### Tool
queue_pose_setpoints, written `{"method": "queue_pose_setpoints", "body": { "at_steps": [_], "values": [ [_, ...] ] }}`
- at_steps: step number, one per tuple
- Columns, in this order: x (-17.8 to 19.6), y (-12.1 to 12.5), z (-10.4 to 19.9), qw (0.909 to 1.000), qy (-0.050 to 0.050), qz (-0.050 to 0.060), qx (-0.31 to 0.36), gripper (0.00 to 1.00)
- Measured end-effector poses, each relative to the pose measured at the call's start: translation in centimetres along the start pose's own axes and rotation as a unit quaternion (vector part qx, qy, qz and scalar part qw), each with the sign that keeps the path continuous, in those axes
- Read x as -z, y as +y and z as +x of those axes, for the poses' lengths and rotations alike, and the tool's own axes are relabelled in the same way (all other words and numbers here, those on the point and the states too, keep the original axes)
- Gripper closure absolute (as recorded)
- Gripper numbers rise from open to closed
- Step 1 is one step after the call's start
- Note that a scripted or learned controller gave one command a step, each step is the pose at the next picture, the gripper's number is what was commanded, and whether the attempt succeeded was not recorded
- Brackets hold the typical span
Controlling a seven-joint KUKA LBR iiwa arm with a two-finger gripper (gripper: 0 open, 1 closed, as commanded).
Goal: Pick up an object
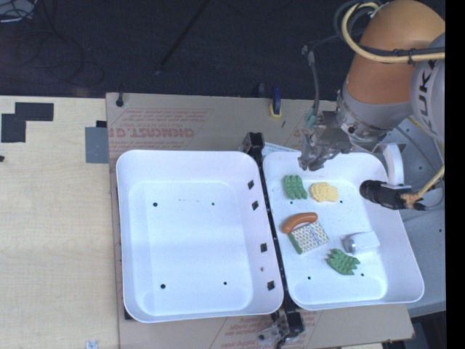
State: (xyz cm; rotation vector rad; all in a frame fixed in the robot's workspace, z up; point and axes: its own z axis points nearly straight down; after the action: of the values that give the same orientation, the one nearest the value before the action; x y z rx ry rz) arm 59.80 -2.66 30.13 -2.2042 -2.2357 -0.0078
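Note:
The right bin (392,282) holds several small items: a green ridged piece (294,187), a yellow corn-like piece (324,192), an orange-red sausage (299,221), a checkered grey block with a green edge (310,237), a pale clear-white piece (360,242) and a green leafy piece (342,262). My gripper (314,160) hangs over the bin's far edge, just above and between the green ridged piece and the yellow piece. Nothing shows between its fingers.
The left bin (138,267) sits beside the right one, with black clips (255,185) along the shared wall. A black cylindrical part (383,193) reaches in over the right bin's right rim. The arm's orange band (396,42) looms above the far right corner.

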Motion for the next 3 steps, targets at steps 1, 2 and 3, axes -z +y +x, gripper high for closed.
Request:
{"method": "queue_pose_setpoints", "body": {
  "at_steps": [1, 2, 3],
  "values": [
    [2.4, -5.7, 0.5, 1.0000, -0.002, 0.002, -0.006, 1.00],
    [3.6, 0.8, 7.4, 1.0000, -0.002, 0.000, -0.004, 1.00],
    [7.6, -5.3, 10.8, 1.0000, -0.001, 0.001, -0.005, 1.00]
  ]
}}
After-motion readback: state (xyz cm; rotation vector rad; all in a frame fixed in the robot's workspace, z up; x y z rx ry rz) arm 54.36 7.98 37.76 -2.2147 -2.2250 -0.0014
